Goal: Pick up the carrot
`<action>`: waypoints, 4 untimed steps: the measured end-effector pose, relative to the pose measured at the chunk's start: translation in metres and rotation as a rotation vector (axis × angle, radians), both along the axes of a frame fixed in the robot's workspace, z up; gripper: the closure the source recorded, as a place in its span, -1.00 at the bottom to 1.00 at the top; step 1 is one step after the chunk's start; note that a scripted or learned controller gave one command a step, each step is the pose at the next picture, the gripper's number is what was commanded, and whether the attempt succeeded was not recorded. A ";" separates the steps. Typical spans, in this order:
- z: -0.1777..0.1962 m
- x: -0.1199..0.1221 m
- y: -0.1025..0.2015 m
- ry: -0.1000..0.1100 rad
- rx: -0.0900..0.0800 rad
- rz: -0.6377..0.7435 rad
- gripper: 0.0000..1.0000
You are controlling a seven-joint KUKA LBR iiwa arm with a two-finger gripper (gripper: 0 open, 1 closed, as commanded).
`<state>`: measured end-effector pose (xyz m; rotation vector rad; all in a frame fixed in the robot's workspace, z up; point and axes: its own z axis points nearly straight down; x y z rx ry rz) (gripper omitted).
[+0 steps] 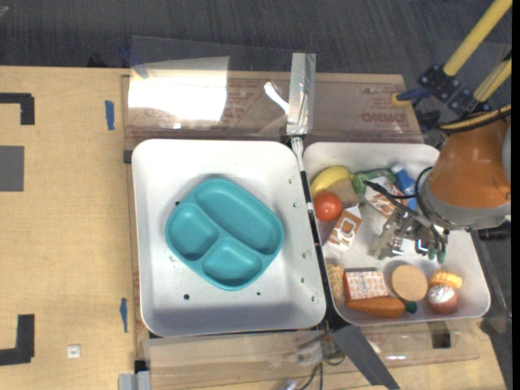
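The carrot, orange with a green stub at its right end, lies along the front wall of the right bin. My gripper hangs over the middle of that bin, above and slightly right of the carrot, apart from it. The orange wrist band sits above it at the right edge. Nothing shows between the fingers.
The right bin also holds a banana, a red tomato, a small red box, a tan round disc, a corn piece and several packets. The left bin carries a teal divided plate.
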<state>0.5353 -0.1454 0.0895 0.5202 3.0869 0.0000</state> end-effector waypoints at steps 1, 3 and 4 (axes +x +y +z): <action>0.052 0.055 0.000 0.000 -0.001 0.111 1.00; 0.126 0.017 -0.066 0.003 -0.001 0.000 1.00; 0.109 0.040 -0.069 0.003 -0.001 0.155 1.00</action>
